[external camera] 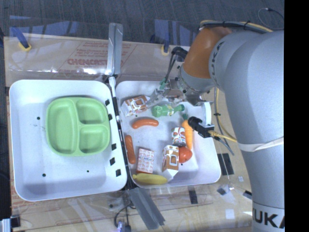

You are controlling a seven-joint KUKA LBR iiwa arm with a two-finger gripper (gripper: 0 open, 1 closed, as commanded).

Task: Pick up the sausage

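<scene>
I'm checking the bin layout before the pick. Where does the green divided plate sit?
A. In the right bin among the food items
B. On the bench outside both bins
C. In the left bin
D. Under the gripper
C: the green divided plate lies flat in the left bin, while the sausage and the other food items lie in the right bin.

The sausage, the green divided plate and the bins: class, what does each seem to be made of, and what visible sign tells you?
Sausage: probably smooth moulded plastic toy food, given its even orange-red colour and faint sheen.
Green plate: likely matte plastic, with uniform pale green and soft moulded compartment ridges.
Bins: seemingly rigid white plastic, with rounded corners and a slight gloss.
</scene>
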